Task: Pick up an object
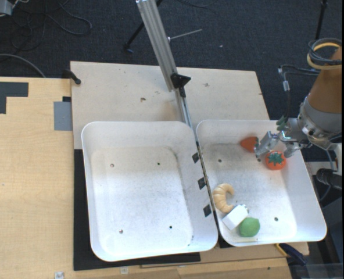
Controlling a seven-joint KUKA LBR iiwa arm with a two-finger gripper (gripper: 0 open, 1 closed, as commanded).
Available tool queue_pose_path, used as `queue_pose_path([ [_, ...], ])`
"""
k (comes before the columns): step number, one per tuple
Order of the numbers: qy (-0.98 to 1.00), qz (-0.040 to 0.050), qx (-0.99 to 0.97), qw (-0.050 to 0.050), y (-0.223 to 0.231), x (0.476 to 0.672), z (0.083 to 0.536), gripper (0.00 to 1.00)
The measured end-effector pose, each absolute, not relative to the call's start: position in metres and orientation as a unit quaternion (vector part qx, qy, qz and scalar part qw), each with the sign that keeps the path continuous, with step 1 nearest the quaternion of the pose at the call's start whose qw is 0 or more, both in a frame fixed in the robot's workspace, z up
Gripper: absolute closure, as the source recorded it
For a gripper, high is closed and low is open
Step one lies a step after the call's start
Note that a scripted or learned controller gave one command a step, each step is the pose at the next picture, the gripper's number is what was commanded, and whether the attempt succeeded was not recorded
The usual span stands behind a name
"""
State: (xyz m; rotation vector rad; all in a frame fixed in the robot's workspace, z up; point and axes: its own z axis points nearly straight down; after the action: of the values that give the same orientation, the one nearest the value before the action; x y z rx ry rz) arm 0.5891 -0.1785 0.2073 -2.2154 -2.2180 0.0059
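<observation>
The gripper (269,146) hangs low in the right bin (311,214), jaws spread and empty, between a red piece (248,143) and a small tomato toy (275,161) just beside it. The tomato looks light, hard and slick (likely plastic), so closing across its round middle seems safest.

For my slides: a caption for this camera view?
Arm's hand hovers among toys in the right bin, by a tomato.

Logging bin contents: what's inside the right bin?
Inside the right bin: a red piece, a tomato, a croissant, a white block and a green ball. The gripper covers part of the tomato and the floor beneath.
</observation>
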Motion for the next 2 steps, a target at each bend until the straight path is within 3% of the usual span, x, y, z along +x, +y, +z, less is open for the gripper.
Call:
queue_pose_path([
  [1, -0.708, 0.0007, -0.706, 0.001, -0.179, 0.59, 0.21, 0.0],
  [2, -0.707, 0.0022, -0.707, 0.004, -0.186, 0.594, 0.155, 0.0],
])
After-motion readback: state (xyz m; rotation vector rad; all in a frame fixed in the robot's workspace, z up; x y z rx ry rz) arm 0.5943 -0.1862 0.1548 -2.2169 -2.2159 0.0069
